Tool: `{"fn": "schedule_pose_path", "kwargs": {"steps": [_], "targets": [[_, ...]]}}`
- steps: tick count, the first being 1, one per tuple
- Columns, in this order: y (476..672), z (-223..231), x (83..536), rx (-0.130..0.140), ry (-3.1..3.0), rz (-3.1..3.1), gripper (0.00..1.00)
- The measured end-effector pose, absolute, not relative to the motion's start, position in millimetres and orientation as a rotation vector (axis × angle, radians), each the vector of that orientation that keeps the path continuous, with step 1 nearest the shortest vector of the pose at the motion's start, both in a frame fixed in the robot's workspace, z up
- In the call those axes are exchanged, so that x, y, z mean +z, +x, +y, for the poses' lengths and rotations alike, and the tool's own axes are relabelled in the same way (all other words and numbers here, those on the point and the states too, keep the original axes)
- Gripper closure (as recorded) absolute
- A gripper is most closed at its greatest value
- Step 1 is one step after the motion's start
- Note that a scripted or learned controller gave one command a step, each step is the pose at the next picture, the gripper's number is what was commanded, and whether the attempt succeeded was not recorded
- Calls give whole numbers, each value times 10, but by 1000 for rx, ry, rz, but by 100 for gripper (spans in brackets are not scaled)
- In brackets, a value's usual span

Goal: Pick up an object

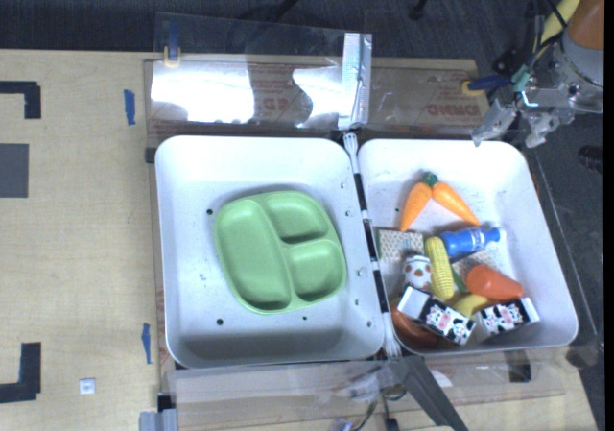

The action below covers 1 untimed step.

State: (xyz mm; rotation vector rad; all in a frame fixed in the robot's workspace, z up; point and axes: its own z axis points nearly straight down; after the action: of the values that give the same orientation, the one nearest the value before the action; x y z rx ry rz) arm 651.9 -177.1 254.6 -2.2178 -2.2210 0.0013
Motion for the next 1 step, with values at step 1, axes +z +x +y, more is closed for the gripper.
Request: {"fn": "schedule_pose_path", "kwargs": {"steps": [1], "targets": [[6161,-1704,1365,1,-2220,-2222,0]]}}
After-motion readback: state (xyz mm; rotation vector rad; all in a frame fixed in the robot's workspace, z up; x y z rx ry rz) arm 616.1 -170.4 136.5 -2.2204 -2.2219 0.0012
